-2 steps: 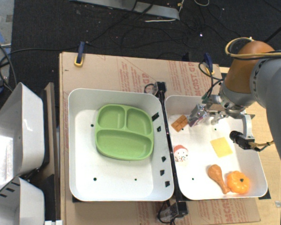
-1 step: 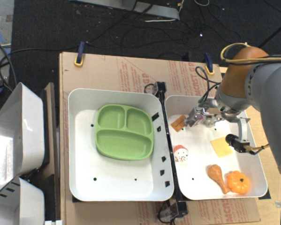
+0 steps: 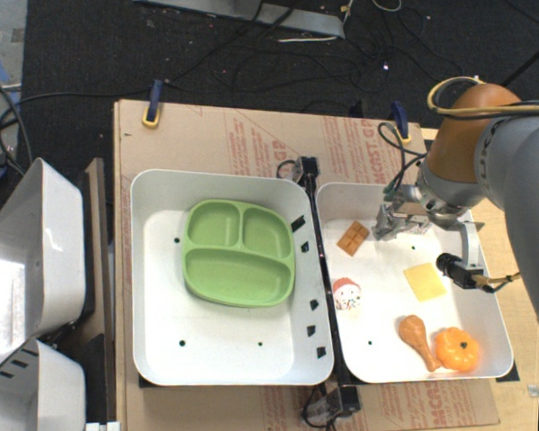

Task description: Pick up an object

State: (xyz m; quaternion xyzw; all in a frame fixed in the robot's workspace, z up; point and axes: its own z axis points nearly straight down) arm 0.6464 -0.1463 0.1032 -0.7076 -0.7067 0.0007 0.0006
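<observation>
— Nearest to us, what do we see in the right bin (image 3: 501,344)?

— We see an orange pumpkin (image 3: 458,349) at the near right corner, with a brown drumstick (image 3: 419,340) just beside it on the left. Farther back lies a yellow cheese slice (image 3: 425,282), and near the divider sits a small white and red piece (image 3: 346,294). A brown cracker (image 3: 352,238) lies toward the far left of that bin.

— And the left bin (image 3: 155,339)?

— We find one green divided plate (image 3: 240,253) there, three compartments, nothing on it.

— Where is the gripper (image 3: 392,222)?

— We see it over the far part of the right bin, low, just right of the cracker. Whether its fingers are apart or together, we cannot tell; nothing shows between them. The arm (image 3: 489,149) reaches in from the right, above the cardboard-covered bench (image 3: 256,137).
</observation>
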